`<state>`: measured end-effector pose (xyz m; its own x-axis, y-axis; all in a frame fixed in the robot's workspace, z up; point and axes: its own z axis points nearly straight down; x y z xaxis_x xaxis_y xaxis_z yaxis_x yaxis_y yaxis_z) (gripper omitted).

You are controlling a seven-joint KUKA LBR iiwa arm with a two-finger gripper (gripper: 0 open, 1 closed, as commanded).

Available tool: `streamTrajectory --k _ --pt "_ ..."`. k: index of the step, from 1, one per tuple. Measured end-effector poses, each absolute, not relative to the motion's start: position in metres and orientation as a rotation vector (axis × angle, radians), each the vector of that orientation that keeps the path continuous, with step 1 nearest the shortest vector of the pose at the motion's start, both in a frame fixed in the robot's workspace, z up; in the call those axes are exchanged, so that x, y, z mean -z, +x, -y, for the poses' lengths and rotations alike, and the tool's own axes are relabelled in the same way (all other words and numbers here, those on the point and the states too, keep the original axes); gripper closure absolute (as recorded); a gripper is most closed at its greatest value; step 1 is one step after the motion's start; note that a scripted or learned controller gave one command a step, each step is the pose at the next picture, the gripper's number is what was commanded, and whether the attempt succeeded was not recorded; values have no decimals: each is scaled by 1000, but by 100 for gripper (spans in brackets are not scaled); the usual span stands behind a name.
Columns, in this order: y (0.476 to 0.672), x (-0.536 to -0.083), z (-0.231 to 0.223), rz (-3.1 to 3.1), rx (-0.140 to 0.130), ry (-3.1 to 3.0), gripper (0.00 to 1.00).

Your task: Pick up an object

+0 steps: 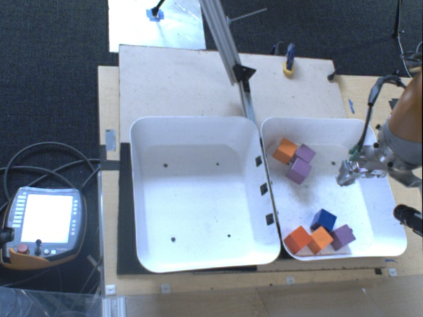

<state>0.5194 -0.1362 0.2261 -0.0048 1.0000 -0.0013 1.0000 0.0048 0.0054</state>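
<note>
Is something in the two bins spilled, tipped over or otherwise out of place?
Nothing stands out. All the blocks lie inside the right bin, in two clusters: orange and purple at the back, four more at the front. The pincer hangs between them.

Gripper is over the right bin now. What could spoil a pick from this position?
1. The gripper hangs over bare floor of the right bin, between the two clusters; closing here would likely grab nothing.
2. The blocks touch each other: the blue block sits against orange and purple ones, so fingers may jam or push neighbours.
</note>
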Motion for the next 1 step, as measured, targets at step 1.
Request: streamTrajectory --k 1 --pt "533 -238 83 -2232 -7 2209 100"
